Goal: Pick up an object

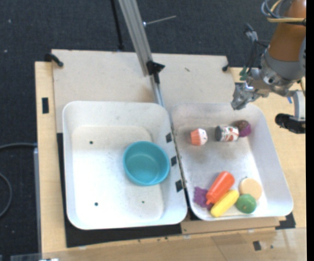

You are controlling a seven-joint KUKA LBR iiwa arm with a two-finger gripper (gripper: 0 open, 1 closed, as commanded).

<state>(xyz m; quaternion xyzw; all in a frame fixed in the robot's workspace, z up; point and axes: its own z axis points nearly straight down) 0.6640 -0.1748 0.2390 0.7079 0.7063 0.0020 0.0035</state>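
My gripper (240, 101) hangs over the far right edge of the right bin (271, 162), its tip just above a dark purple item (244, 128). Nothing shows between its fingers. Below it lie a small can with a red and white label (227, 133) and an orange and white toy (199, 137). At the bin's near side sit an orange carrot (220, 185), a yellow piece (225, 203), a green ball (246, 203), a tan round piece (250, 187) and a purple toy (201, 196).
The left bin (92, 200) holds a teal bowl (146, 163). A slanted metal pole (138, 37) rises from the bench behind the two bins. The grey arm with its orange band (287, 34) comes in from the upper right.
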